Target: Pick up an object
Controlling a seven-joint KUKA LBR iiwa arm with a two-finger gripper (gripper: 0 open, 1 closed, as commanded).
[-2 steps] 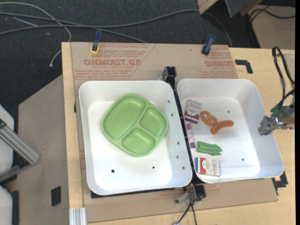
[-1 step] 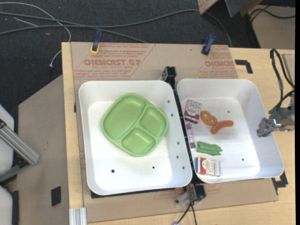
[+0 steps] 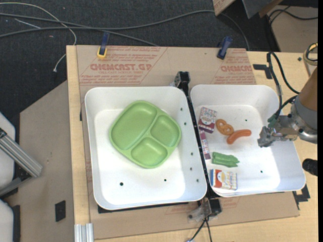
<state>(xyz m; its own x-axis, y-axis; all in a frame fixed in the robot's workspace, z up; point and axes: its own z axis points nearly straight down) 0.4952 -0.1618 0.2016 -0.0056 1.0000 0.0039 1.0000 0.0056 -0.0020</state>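
Camera view: The worktop [image 3: 151, 64] carries two shallow white bins side by side. The left bin [image 3: 101, 185] contains a green divided plate [image 3: 145, 133] with three compartments, lying flat near the bin's centre.

The right bin [image 3: 242, 92] contains five small items in its left half. A small printed packet [image 3: 207, 119] lies next to the dividing wall. Just right of it are an orange ring-shaped piece [image 3: 224, 127] and an orange sausage-shaped piece [image 3: 238, 135], close together. Below these lies a green pepper-shaped piece [image 3: 225, 159], and nearest the front rim a flat printed carton [image 3: 223, 178].

The arm [image 3: 310, 110] enters from the right edge and extends over the right bin's right side. The gripper [image 3: 266, 136] is above the bin floor near the right wall, apart from the sausage-shaped piece to its left. Nothing is visible between its fingers; whether they are apart or together cannot be determined.
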